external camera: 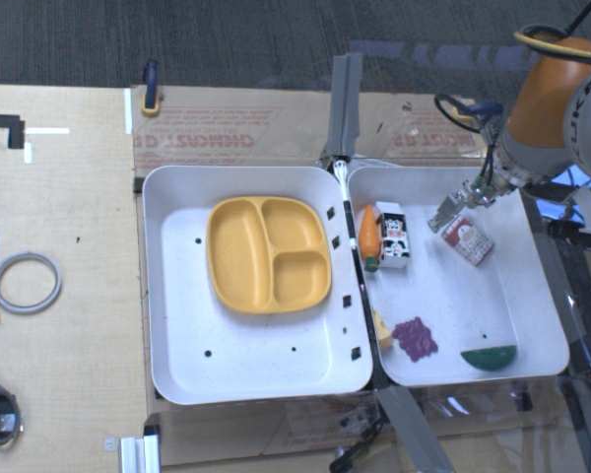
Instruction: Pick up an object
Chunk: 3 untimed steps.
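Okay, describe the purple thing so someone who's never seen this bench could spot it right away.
Look in the right-hand bin, toward its near edge. The purple grape bunch lies there, left of the green piece. It is the bin's one purple, lumpy item.

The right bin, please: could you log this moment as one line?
gripper over right bin | beside red-and-white packet | grasp unconfirmed | carrot, purple grapes untouched

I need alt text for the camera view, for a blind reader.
The gripper hangs over a red-and-white packet in the right bin, which also holds a carrot. The left bin holds a yellow divided plate.
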{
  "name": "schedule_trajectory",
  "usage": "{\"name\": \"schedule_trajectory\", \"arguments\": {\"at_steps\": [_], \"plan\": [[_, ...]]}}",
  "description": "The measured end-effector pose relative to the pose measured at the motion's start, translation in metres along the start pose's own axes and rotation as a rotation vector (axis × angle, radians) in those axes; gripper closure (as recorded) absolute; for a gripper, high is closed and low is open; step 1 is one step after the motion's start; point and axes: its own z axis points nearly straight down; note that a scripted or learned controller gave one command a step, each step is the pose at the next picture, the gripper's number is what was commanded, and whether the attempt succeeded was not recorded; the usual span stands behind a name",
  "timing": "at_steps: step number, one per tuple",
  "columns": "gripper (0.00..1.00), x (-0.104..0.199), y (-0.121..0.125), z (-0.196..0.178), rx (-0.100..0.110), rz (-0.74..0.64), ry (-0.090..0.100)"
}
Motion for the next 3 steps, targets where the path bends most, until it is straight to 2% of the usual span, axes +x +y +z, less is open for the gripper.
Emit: {"name": "schedule_trajectory", "arguments": {"at_steps": [1,2,3], "plan": [[0.00,-0.020,-0.043,0.016,-0.001,-0.186,-0.001],[0.00,-0.035,-0.015,-0.011,-0.003,-0.198,-0.003],[0.00,-0.003,-0.072,0.023,-0.001,-0.090,0.000]]}}
